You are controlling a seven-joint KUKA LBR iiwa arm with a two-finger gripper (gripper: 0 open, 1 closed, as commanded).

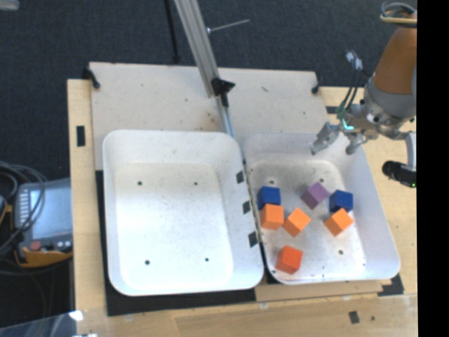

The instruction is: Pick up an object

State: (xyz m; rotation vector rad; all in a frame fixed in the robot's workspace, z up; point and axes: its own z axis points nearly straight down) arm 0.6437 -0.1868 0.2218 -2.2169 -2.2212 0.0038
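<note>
In the camera view, the gripper [339, 140] is seen with jaws spread wide and nothing between them, above the right bin's [379, 255] far rim, while seven small cubes [298, 221] are clustered inside it.

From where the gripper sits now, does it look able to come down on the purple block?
Probably yes. The gripper is above the right bin's far rim, fingers spread and holding nothing. The purple block stands apart from its neighbours, with nothing over it.

Two shallow white plastic bins [175, 209] [372, 209] are being carried side by side by a pale wooden bench [81, 188]. A flat off-white board [154, 97] is lying behind them.
</note>
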